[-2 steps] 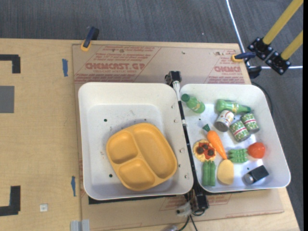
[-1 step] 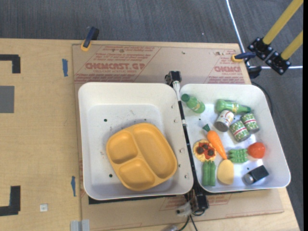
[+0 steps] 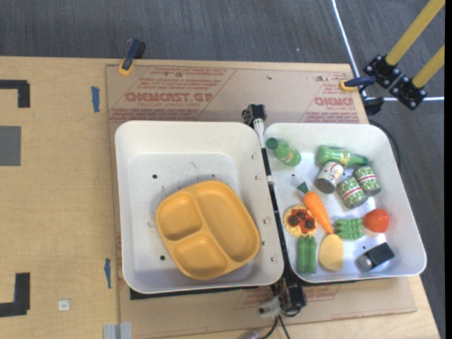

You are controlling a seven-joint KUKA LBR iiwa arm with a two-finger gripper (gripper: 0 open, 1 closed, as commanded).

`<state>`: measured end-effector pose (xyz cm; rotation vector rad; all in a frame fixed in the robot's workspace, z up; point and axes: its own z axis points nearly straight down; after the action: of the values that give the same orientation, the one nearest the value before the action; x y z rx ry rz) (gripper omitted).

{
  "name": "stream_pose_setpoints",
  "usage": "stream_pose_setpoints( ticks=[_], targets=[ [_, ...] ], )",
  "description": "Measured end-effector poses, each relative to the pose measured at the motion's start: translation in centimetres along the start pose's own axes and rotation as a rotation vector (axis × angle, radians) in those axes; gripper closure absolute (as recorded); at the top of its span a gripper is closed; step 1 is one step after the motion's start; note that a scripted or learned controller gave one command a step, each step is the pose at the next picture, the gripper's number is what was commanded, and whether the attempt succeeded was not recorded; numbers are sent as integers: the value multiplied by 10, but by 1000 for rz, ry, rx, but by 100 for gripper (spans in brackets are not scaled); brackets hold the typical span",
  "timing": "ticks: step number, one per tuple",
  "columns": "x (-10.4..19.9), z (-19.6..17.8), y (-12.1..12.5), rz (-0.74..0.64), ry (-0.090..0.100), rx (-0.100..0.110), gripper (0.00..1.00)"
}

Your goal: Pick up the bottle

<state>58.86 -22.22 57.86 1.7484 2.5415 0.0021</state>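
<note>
A small light-green bottle (image 3: 284, 152) with a darker cap lies in the far left corner of the right bin (image 3: 404, 202), close to the divider between the bins. A darker green bottle-like item (image 3: 341, 156) lies on its side further right along the bin's back. Below it lie three small cans (image 3: 351, 191), one with its silver end up.
The right bin also holds a carrot (image 3: 318, 210), a pizza slice toy (image 3: 300, 221), green beans (image 3: 306, 254), a yellow lemon (image 3: 330, 253), a red tomato (image 3: 377, 219) and a black-grey block (image 3: 375, 256). A yellow divided plate (image 3: 206, 228) lies in the left bin (image 3: 134, 189). Black-and-yellow struts (image 3: 399, 83) stand at the top right.
</note>
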Motion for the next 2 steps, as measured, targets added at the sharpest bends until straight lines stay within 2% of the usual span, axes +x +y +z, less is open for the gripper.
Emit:
stream_pose_setpoints(
  ticks=[1, 2],
  targets=[
    [-1, -11, 1, -1, -6, -4, 100],
    [-1, -11, 1, -1, -6, -4, 0]
  ],
)
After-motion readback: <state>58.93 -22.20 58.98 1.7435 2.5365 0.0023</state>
